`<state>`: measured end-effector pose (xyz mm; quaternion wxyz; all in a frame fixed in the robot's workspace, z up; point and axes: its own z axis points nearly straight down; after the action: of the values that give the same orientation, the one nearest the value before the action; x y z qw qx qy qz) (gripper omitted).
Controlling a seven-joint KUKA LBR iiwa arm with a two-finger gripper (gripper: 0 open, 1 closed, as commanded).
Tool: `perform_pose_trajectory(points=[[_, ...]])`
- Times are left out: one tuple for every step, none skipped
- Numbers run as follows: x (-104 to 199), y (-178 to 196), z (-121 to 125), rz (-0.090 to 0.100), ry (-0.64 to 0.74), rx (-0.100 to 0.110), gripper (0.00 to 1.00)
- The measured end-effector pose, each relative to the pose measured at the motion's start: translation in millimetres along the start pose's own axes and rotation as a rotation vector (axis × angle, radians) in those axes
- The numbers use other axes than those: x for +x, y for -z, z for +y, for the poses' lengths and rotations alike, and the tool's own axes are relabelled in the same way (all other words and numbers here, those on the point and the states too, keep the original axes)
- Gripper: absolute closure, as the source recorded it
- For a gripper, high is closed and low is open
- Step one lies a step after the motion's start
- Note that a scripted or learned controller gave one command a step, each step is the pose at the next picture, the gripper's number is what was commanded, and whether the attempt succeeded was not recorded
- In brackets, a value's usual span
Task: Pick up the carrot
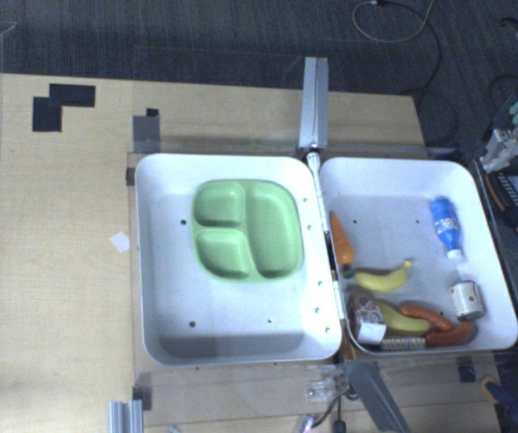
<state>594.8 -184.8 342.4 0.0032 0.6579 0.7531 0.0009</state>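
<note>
The carrot [340, 240] is small, orange and tapered, lying lengthwise against the left wall of the right bin [394, 174], just above a banana [383, 279]. A blue bottle [445, 225] and a can [466, 299] lie well apart from it. The left bin [164, 242] holds a green tray [246, 228]. The jaws' state I cannot tell.

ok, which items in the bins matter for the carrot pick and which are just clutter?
Job:
carrot, against the right bin's left wall

Clutter:
green divided plate in the left bin
two bananas
blue bottle
small can
red sausage-like items
packet
</note>
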Motion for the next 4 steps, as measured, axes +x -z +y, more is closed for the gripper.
perform_pose_trajectory(points=[[-23,61,25,-0.001,-0.149,-0.002,1.00],[-21,73,28,-0.004,-0.139,-0.008,1.00],[-18,86,30,-0.008,-0.130,-0.014,1.00],[-16,98,32,-0.011,-0.120,-0.021,1.00]])
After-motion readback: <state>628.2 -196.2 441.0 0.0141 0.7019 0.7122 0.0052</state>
